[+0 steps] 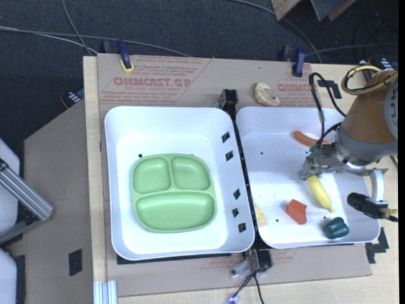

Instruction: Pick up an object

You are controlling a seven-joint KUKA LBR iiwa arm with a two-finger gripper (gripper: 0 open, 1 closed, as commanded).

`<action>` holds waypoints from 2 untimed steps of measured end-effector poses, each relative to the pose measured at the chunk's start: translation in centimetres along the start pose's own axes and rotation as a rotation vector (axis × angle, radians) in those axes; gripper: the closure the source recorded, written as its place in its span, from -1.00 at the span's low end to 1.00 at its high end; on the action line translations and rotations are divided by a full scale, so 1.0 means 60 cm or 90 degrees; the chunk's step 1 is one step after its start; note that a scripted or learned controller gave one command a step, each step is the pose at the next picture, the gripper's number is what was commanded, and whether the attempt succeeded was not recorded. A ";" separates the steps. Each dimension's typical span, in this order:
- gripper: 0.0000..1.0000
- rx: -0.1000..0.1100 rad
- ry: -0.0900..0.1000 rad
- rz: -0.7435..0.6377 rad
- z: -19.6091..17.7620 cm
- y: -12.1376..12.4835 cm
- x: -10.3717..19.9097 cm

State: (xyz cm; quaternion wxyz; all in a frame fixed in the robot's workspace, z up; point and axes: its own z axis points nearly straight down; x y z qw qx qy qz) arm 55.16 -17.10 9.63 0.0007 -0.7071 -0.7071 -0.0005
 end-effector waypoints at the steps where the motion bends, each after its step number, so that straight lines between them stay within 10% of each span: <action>1: 1.00 -0.003 -0.002 -0.001 -0.078 0.014 0.007; 2: 1.00 -0.005 -0.002 0.000 -0.177 0.002 0.000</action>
